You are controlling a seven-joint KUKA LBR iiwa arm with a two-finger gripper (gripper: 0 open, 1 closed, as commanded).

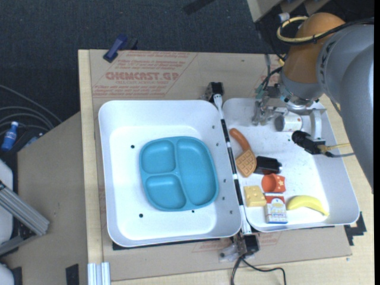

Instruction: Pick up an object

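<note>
The right bin (332,177) holds several toy foods. An orange-brown sausage (239,139) lies by its left wall, with a tan waffle piece (245,162) just below it. A black block (267,163), a red piece (273,183), a yellow cheese cube (255,196), a small printed box (275,211) and a banana (306,204) sit toward the front. My gripper (273,116) hangs over the far end of this bin, up and to the right of the sausage, with none of the objects seen in it.
The left bin (119,123) carries a blue divided plate (178,172). The grey arm with its orange band (309,52) covers the upper right corner. A blue clip (116,48) lies on the cardboard behind the bins.
</note>
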